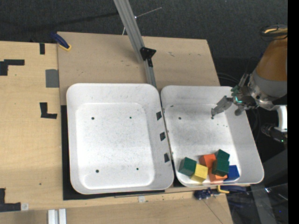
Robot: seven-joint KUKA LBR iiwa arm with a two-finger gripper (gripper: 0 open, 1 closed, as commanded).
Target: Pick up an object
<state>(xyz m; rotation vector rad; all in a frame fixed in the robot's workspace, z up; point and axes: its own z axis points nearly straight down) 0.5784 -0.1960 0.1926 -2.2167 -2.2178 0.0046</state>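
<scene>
A cluster of small blocks lies in the front corner of the right bin (187, 125): a green block (188, 165), a yellow block (201, 172), an orange block (208, 160), a dark green block (222, 161) and a blue block (232, 172). My gripper (227, 107) hangs over the right bin's far right part, well behind the blocks and apart from them. Nothing is seen in its grasp. The grey arm with its orange band (274, 64) comes in from the right.
The left bin (112, 139) stands beside the right one, their rims touching in the middle. A slanted metal pole (133, 27) rises behind the bins. A small blue and yellow object (61, 41) lies on the bench at the far left.
</scene>
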